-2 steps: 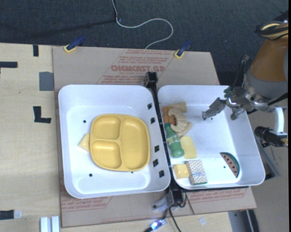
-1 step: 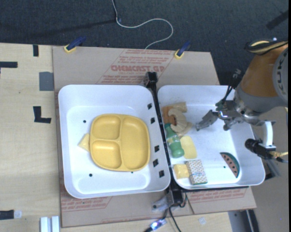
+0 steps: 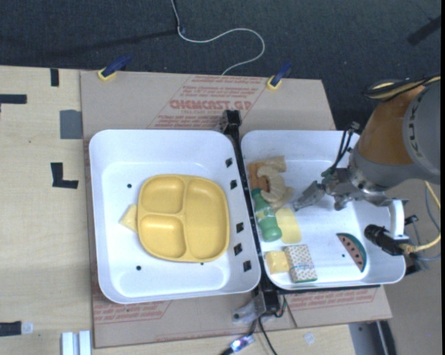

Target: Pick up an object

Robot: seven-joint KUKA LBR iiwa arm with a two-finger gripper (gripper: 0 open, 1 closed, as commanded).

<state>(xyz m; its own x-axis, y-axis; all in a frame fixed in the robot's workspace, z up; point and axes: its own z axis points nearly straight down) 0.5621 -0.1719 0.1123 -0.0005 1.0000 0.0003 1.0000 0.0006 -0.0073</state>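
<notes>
Arm enters from right edge of frame, over right bin. Gripper sits mid-bin, pointing left toward object cluster along bin's left wall. Fingers look close together, nothing visible between them; exact opening unclear.

Cluster, centre of frame: tan crumpled item uppermost, green bottle below it, yellow block beside bottle, patterned box lowest. Watermelon slice apart, lower right of bin.

Left bin holds yellow divided plate.
</notes>
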